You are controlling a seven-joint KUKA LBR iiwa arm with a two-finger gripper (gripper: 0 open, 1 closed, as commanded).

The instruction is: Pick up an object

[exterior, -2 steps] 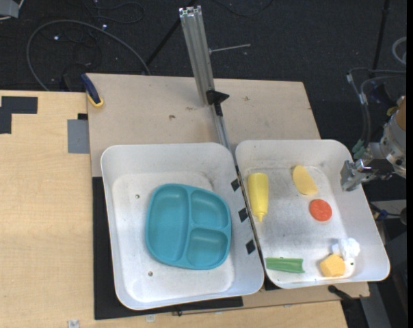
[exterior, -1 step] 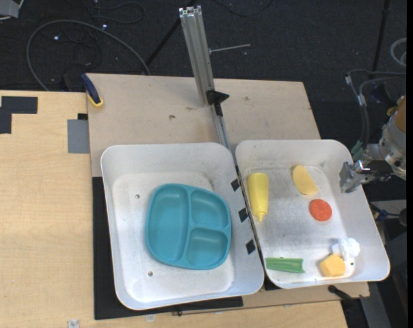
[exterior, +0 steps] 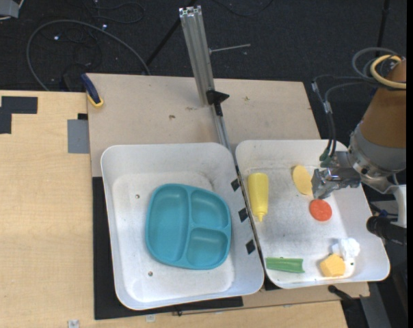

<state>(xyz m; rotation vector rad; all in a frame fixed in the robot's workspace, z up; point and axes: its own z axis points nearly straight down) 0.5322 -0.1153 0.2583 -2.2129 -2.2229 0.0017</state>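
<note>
Hovering over the right bin, the gripper is seen low above the bin floor, near its upper right part. Two candidate objects lie closest. A pale yellow rounded piece sits just beside the gripper on the side toward the left bin. A red-orange round piece lies just below the gripper in the view, toward the near rim. It cannot be told whether either one touches the metal.

No object is seen between the gripper's parts, so no grasp is recorded. Whether the gripper is spread or closed cannot be told: the tip is small, dark and partly merged with the wrist body.

Other objects are well apart from the gripper. A yellow squeeze bottle lies against the bin's left wall, its long axis running from far rim to near rim. A green flat piece lies near the near rim, long axis crosswise. A yellow block and a white crumpled piece sit in the near right corner.

The left bin holds a teal divided plate.

Judgement: the red-orange piece is the likeliest target, needing only a small shift toward the near rim.
</note>
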